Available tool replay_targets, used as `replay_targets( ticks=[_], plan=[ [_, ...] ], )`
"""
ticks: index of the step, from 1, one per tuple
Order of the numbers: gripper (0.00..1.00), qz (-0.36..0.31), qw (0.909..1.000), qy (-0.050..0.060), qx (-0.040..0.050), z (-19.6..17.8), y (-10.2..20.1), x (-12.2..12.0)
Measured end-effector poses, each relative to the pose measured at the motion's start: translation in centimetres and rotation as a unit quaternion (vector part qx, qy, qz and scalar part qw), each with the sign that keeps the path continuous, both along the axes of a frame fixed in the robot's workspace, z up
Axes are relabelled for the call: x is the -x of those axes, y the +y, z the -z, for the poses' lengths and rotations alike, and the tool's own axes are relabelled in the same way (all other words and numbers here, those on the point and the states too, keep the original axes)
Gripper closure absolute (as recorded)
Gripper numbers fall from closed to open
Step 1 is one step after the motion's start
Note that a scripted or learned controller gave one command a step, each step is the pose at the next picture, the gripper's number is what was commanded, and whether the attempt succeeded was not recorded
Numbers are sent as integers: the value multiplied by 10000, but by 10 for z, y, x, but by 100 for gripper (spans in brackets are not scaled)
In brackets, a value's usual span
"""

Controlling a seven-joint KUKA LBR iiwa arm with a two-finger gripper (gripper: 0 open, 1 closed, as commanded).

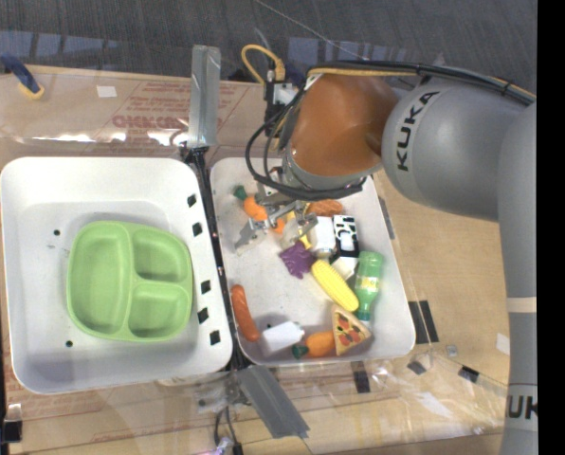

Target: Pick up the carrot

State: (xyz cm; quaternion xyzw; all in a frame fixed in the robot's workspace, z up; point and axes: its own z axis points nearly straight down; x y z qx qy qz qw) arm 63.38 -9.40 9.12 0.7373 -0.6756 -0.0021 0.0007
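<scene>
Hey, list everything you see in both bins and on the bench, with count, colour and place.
bins: two, white, side by side
divided plate: one, green, left bin
carrots: two, orange, right bin's upper left and near edge
hot dog: one, orange-red, right bin's left wall
corn: one, yellow, right bin centre
bottle: one, green, right of corn
pizza slice: one, near corner
purple toy: one, centre
arm: grey, orange band
hand: above upper carrot

1. We see a green divided plate [129, 279] lying in the left white bin [22, 197].
2. In the right white bin [227, 183] we find a corn cob [335, 284], a green bottle [368, 281], a pizza slice [351, 333] and a purple toy [297, 259].
</scene>
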Motion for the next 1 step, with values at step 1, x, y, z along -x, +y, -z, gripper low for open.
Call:
replay_targets(
  ticks=[1],
  plan=[
    [100, -2, 10000, 10, -6, -9, 2, 0]
  ],
)
